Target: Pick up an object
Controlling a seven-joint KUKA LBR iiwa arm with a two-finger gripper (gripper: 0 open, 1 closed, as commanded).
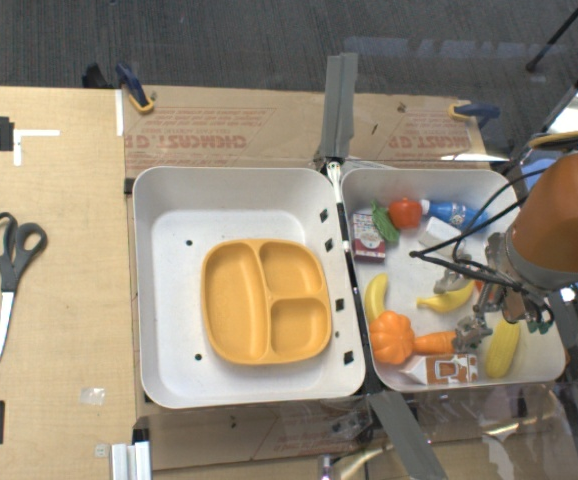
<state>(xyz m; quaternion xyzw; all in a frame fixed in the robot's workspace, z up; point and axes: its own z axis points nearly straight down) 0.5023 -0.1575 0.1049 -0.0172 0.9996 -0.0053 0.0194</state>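
I am hanging low over the right bin, reaching in from the right side, my gripper sitting near the bin's front-right corner among cables and wrist hardware. How my fingers are standing I cannot tell; the tangle of dark cabling is covering them, so I am claiming no hold on anything.

The nearest candidate is the corn cob, lying just to the right of and slightly below my gripper. Its long axis is running nearly up-and-down in the camera view, tipped a little, upper end leaning toward the wrist, lower end pointing at the bin's front wall.

On my other side the carrot is lying just left of the gripper, its long axis running left to right, one end pointing at me, the other end meeting the orange pumpkin. A small carton is lying flat just below it.

Above me a banana is lying crosswise (a second banana is standing more upright, farther left, near the divider).

My judgement: the corn is the closest thing, and closing across its short width would mean fingers set left and right of it.

The left bin is holding a yellow divided plate, well apart from me.
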